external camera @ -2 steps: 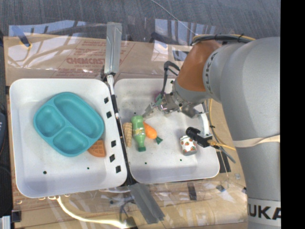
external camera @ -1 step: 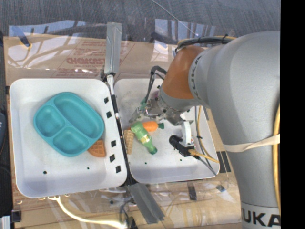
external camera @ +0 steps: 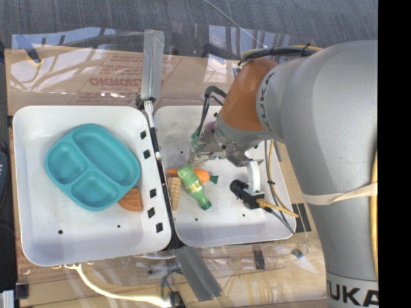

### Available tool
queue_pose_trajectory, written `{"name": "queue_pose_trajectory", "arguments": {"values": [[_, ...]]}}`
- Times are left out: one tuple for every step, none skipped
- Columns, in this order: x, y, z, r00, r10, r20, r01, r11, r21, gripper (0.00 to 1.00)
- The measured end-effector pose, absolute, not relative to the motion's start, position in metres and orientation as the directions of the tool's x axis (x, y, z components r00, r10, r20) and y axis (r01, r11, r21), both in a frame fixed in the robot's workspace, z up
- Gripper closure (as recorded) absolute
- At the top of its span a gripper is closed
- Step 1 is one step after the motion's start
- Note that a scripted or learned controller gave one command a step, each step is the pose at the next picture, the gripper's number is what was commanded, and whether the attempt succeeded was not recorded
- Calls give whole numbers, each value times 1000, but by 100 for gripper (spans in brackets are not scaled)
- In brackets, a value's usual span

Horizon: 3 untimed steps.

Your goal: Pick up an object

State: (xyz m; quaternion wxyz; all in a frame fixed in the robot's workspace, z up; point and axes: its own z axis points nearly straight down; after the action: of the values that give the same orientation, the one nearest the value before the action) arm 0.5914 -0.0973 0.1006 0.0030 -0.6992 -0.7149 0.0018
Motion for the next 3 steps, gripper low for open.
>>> {"name": "queue_pose_trajectory", "arguments": {"values": [[638, -49, 196, -63, 998, 1, 998, 63, 5, 100], [657, -112, 225, -115, 993, -2, 993, 115, 0, 100], [657, -178, 210, -288, 958, -1, 958, 288, 0, 100]]}}
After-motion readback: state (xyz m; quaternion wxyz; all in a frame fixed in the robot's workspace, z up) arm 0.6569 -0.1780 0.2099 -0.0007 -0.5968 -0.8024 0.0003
